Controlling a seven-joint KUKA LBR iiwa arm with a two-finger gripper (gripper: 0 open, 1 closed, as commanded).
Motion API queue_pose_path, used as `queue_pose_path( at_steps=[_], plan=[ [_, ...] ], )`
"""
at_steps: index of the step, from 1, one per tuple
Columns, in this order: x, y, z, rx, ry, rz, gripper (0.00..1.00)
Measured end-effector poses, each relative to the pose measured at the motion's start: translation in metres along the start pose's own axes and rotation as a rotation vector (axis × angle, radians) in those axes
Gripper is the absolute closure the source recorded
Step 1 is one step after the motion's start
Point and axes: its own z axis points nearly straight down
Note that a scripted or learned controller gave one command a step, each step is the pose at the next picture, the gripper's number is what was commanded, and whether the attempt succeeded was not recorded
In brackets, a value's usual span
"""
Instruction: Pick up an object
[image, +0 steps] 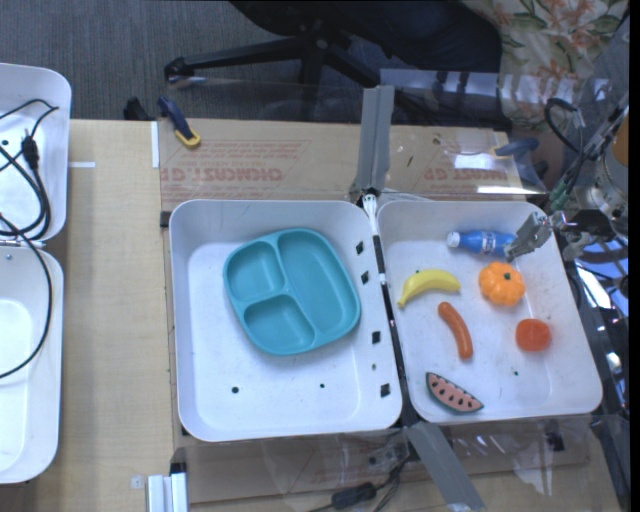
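Note:
The right bin (560, 395) holds several toy foods. A yellow banana (428, 285) lies near its left wall, with a blue bottle (480, 240) on its side behind it. An orange pumpkin (501, 283) sits at centre right, a red tomato (533, 334) in front of that. A red-orange sausage (456, 329) and a watermelon slice (453, 394) lie toward the front. My gripper (527, 240) hangs low at the bin's back right, just past the bottle's right end and above the pumpkin. I see nothing held in it.
In the left bin (200, 380) a teal divided plate (290, 290) lies flat. A grey divider post (375, 140) rises between the bins at the back. Cables and arm hardware (585, 200) crowd the right edge. White tubs with black cords (20, 190) stand far left.

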Motion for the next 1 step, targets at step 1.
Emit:
queue_pose_path(
  at_steps=[1],
  plan=[
    [0.0477,-0.0038,0.097,0.0,0.0,0.001,0.0]
  ],
)
